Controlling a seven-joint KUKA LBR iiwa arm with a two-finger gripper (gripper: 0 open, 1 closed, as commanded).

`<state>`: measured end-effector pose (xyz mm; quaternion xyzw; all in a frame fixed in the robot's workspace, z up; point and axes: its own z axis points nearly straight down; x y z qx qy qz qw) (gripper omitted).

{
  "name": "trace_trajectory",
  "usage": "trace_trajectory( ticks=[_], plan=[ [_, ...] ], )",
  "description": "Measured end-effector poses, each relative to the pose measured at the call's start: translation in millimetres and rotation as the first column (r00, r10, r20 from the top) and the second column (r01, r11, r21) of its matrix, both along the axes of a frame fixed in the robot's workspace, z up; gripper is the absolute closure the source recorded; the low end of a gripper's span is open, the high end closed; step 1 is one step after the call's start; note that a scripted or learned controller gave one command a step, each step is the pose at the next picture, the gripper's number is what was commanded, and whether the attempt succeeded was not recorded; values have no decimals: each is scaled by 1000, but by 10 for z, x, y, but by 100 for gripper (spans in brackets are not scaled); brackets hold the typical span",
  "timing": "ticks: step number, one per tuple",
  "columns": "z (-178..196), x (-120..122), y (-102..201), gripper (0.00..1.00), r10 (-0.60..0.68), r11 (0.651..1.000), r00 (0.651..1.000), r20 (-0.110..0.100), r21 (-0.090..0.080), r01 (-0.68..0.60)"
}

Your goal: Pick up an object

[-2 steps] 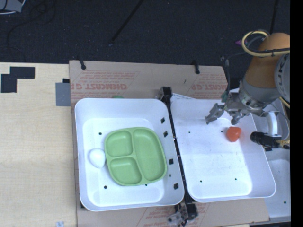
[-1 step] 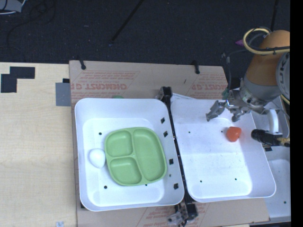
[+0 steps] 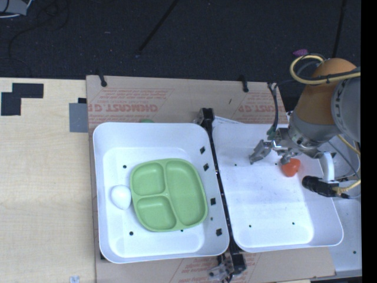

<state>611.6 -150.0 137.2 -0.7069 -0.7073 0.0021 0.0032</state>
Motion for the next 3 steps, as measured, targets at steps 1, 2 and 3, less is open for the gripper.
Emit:
trace_trajectory(
  ticks=[1,2,3],
  plan=[
    [-527,-8,14,0,-1,1000,1000,1,0,1],
    [-400,-3,7,100,-2,1000,1000,3,-1,2],
    [32,18,-41,100,-5,1000,1000,9,-2,5]
  ],
)
